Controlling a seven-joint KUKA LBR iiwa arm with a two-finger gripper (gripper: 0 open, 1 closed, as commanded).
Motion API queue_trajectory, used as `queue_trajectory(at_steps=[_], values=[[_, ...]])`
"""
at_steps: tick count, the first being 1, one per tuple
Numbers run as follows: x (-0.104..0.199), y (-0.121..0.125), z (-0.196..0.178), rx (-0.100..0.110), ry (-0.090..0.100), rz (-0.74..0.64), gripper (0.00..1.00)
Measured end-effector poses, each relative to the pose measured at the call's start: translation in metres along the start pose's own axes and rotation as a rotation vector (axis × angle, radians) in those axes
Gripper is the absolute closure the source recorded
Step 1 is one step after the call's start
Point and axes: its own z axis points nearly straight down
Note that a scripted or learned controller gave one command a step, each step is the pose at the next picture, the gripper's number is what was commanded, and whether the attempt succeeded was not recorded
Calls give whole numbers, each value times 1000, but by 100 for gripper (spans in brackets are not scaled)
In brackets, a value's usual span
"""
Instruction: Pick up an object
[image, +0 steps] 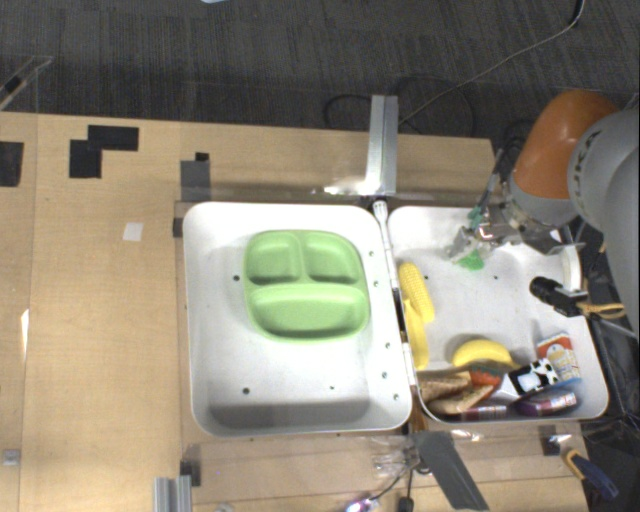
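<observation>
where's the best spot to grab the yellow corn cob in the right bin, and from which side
Probably at the middle of the yellow corn cob, coming straight down from above. It lies flat and lengthwise beside the right white bin's left wall, so the fingers should close across its narrow width; the wall side looks tight.

Place: you're at a robot lab test bench | wooden bench (90, 300) with black tape marks | two white bins (210, 400) fixed in metal brackets (383, 140) | loose cables (480, 70) on dark carpet
</observation>
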Motion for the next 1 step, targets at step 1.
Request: queue_trajectory(at_steps=[1], values=[[84, 28, -86, 11, 1, 87, 100]])
